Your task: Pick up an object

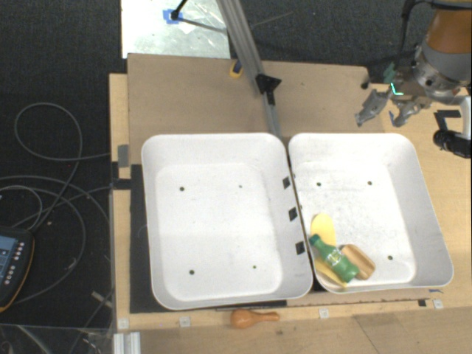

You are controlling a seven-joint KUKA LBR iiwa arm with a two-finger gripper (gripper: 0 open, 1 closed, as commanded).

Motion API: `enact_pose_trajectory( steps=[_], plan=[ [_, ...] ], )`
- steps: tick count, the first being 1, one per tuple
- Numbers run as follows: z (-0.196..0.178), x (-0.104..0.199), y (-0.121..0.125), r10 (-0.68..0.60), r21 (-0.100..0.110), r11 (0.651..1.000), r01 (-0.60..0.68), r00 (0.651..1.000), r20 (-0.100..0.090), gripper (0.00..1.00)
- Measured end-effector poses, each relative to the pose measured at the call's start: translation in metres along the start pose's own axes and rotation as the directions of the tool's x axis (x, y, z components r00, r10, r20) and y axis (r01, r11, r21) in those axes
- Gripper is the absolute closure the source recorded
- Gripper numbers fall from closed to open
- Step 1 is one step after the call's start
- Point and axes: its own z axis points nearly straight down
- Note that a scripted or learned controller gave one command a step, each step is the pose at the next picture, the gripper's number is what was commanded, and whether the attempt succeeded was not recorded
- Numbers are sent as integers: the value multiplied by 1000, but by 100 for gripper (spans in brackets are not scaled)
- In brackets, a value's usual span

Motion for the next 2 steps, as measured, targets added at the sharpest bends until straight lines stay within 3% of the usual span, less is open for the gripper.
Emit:
enact_pose_trajectory(
  steps=[1,2],
  plan=[
    [-2,0,1,-2,-3,1000,2,1000,2,0],
    [60,1,2,1,1,1000,-1,1000,1,0]
  ],
)
